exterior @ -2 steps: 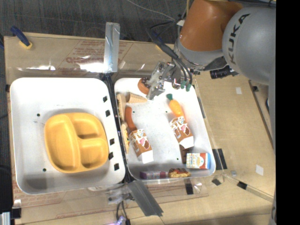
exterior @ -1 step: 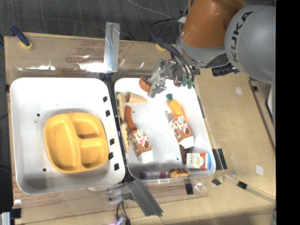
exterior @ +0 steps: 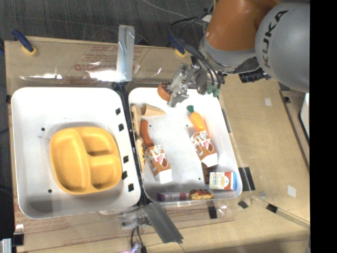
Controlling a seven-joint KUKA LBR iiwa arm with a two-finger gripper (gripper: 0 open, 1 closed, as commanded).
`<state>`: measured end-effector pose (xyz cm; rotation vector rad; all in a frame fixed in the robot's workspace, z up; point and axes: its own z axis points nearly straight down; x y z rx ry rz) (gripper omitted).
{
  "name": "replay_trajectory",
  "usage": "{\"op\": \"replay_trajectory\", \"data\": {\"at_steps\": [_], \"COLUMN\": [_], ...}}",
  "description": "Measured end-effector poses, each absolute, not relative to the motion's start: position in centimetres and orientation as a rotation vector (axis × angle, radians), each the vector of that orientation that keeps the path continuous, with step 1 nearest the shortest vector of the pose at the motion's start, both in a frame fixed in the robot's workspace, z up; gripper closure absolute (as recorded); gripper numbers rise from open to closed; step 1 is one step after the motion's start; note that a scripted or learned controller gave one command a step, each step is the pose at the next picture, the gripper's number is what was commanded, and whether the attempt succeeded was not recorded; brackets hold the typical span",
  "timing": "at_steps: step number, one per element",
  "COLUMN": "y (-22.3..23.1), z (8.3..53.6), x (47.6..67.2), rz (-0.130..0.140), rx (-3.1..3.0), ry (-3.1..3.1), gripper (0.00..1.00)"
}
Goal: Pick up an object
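Brown cardboard sheeting (exterior: 263,136) covers the bench, and two shallow white bins are set on it side by side, their rims touching along a taped seam. In the left bin (exterior: 31,109) a single yellow plastic tray (exterior: 84,157) is laid flat; it is rounded at the corners and divided into three smooth compartments. The right bin (exterior: 181,130) is more crowded. An orange carrot-shaped toy (exterior: 197,121) with a green tip is seen near the far right wall, with a printed carton (exterior: 203,147) just below it. A second, similar carton (exterior: 158,163) lies toward the left, beside a reddish sausage shape (exterior: 145,133) and a tan cone (exterior: 154,109). A small box (exterior: 221,180) sits in the near right corner, and a dark flat item (exterior: 169,196) lies along the near wall. The gripper (exterior: 176,94) is held over the far rim, touching or just above a round orange-brown object (exterior: 164,91). Whether its metal fingers are apart or together cannot be told.
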<state>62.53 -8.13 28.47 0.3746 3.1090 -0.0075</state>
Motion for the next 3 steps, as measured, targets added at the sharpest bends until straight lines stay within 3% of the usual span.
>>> {"op": "replay_trajectory", "data": {"at_steps": [1,2,3], "y": [-8.1,-17.7,-20.8], "z": [29.6,26.1,19.1], "x": [62.6,61.0,63.6], "rz": [-0.009,-0.003,0.000], "rx": [0.370,0.168,0.562], "ry": [3.106,3.139,3.094], "gripper": [1.00,1.00,1.00]}}
